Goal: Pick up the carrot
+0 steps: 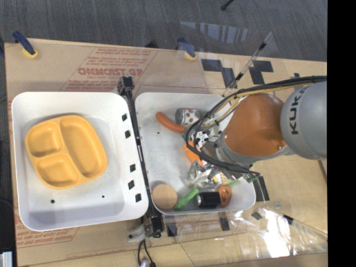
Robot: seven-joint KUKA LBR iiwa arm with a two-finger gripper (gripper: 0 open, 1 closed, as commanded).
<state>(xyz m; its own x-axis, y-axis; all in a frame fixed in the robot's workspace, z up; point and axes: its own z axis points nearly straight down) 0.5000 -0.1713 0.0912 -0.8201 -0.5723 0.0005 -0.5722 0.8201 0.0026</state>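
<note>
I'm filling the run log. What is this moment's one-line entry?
arm: over right bin | carrot: lying in right bin, not held | left bin: yellow tray

Grey arm with orange wrist band (253,128) reaching into the right shallow white bin (146,149), its pincer (203,174) low among the objects. Slender orange carrot (169,123) near the bin's far side; round tan ball (164,196) at the near edge. Left white bin (22,204) holds a yellow divided plastic tray (65,151).
</note>
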